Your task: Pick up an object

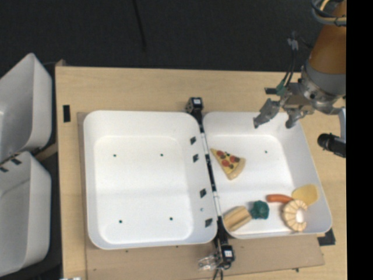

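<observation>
cut off at the right edge above the claw [277, 115]: most of the arm [327, 51]; small green lump [260, 210] far below, too blurry to name.

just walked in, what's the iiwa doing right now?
Pick attempt, nothing grabbed yet. The gripper hangs open over the far edge of the right bin, with nothing between its fingers. The objects all lie in that bin: a pizza slice near the divider, and along the near edge a bread piece, a green piece, a red stick and two tan pieces. The left bin sits alongside.
</observation>
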Action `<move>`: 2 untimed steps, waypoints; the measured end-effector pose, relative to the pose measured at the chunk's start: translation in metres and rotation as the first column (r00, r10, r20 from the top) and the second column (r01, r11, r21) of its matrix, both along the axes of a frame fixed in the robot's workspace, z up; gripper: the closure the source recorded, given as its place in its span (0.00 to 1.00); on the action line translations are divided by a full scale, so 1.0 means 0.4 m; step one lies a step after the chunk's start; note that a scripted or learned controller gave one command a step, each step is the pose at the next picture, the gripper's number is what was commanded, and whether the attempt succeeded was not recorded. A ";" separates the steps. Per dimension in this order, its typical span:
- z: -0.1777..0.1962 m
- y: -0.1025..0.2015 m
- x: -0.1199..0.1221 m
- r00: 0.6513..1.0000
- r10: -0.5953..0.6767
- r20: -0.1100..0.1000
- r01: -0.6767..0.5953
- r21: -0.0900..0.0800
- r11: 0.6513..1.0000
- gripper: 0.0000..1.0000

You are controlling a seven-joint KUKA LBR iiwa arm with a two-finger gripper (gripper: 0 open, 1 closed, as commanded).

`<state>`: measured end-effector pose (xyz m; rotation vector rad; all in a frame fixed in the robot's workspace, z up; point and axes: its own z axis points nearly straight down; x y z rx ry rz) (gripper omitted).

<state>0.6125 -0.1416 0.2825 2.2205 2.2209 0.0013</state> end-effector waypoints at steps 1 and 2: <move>-0.469 0.077 -0.118 1.000 0.000 -0.013 0.000 0.002 1.000 0.00; -0.450 -0.013 0.133 1.000 0.003 0.009 -0.003 -0.005 1.000 0.00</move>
